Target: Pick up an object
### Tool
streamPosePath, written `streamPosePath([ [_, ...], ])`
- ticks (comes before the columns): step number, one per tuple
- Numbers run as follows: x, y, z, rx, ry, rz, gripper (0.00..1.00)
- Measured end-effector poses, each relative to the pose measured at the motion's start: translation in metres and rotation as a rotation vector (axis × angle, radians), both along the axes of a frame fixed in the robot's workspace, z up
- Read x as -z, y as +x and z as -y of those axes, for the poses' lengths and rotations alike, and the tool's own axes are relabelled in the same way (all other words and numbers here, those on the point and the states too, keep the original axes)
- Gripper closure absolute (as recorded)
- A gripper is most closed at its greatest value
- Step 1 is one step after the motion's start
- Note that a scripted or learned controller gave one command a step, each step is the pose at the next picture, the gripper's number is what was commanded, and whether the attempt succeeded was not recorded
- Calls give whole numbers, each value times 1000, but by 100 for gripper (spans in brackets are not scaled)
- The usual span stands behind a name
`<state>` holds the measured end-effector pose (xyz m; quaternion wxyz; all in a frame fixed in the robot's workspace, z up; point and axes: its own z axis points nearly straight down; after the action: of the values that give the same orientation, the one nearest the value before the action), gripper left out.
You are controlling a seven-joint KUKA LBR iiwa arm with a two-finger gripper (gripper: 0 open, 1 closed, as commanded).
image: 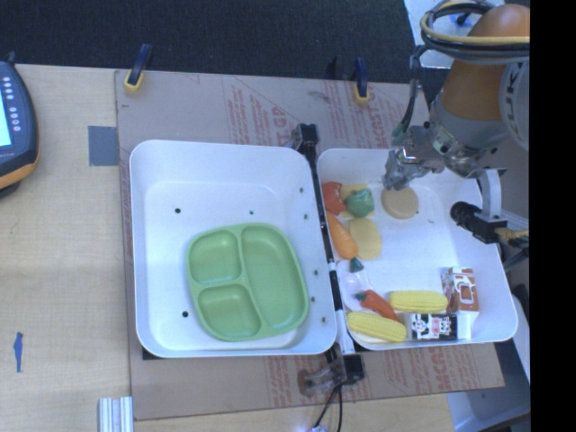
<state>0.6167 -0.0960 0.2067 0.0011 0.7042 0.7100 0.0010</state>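
The right bin (pixel 423 255) holds several toy foods. A tan round disc (pixel 401 204) lies near its far side. My gripper (pixel 397 175) hangs just above the disc's far edge, and I cannot see anything held in it. To the disc's left are a green vegetable (pixel 360 202), a red piece (pixel 332 195), a pale yellow lump (pixel 366 238) and an orange carrot (pixel 341 236). Near the front lie a corn cob (pixel 417 301), a second yellow cob (pixel 376 328), a small carrot (pixel 378 305), a milk carton (pixel 436 327) and a brown box (pixel 462 291).
The left bin (pixel 162 178) holds a green divided plate (pixel 247 282). A black clamp (pixel 307 138) sits where the two bins meet at the back. A handheld pendant (pixel 13 124) lies at the bench's left edge. The arm's body (pixel 477 79) looms over the right bin's far right corner.
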Motion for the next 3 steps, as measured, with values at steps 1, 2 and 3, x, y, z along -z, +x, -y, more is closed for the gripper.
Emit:
streamPosePath([
  [1,50,-51,63,9,0,-12,100],
  [2,5,17,6,-1,0,2,100],
  [3,18,-33,30,6,0,-11,100],
])
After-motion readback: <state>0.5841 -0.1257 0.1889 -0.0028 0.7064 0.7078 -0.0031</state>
